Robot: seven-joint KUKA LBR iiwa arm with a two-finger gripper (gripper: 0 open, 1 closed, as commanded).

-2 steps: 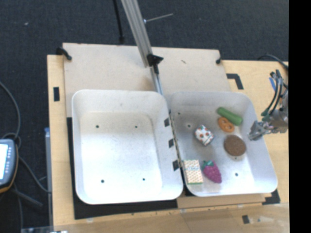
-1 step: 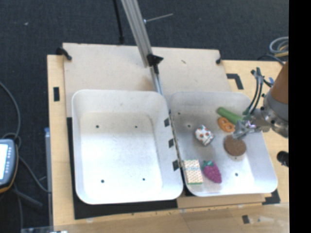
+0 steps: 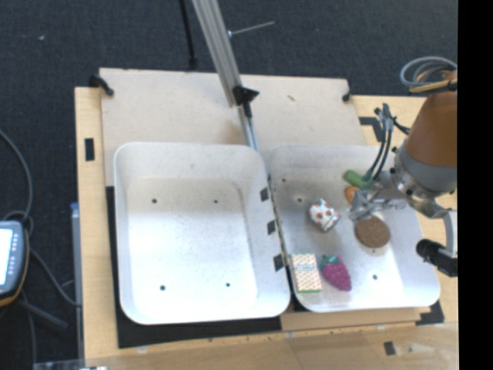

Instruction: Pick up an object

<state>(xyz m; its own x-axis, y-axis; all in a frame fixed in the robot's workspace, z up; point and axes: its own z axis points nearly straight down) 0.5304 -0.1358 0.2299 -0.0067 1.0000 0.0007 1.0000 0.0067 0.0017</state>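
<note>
You've got the gripper [image 3: 368, 205] low in the right bin [image 3: 408, 284], sitting just above the brown disc [image 3: 373, 233] and prob touching its top edge. Can't tell how the gripper stands from this angle; too much metal and cable in the way, and nothing visibly held.

Risks, as I judge them: the disc looks flat, so a grab could slide off or just press it into the bin floor. Green [image 3: 356, 179] and orange [image 3: 350, 193] bits sit tight up-left of the disc, right by the tool, so it could catch those instead, or nudge them. The cables near the wrist hang close to that clutter too.

Contents, rel. to the disc: white patterned ball [image 3: 324, 215] just left; purple grape bunch [image 3: 337, 273] below-left; small box [image 3: 306, 273] further left, near the bin's left wall. Left bin [image 3: 192, 230] lies well left of the disc, bare floor w/ a few dark dots.
</note>
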